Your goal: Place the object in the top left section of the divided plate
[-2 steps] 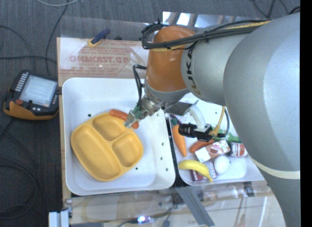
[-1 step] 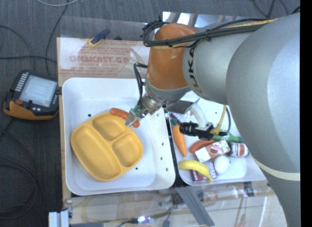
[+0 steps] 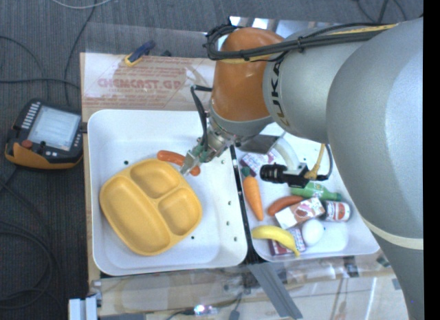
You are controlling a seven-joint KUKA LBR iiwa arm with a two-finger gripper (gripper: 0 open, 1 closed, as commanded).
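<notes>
A yellow divided plate (image 3: 130, 226) with three sections lies in the left white bin (image 3: 220, 239). An orange-red sausage (image 3: 170, 155) rests on the bin floor just beyond the plate's upper rim, apart from the sections. My gripper (image 3: 190, 161) comes down from the orange wrist (image 3: 240, 78) and its tip sits at the sausage's right end, close to the plate's top edge. The tip is small and partly hides that end of the sausage.
The right bin (image 3: 357, 246) holds a carrot (image 3: 252, 196), a banana (image 3: 275, 235), an egg (image 3: 313, 232), a red sausage (image 3: 283, 204), a can (image 3: 337, 210) and a green item (image 3: 315, 190). A teach pendant (image 3: 45, 135) lies left of the bench.
</notes>
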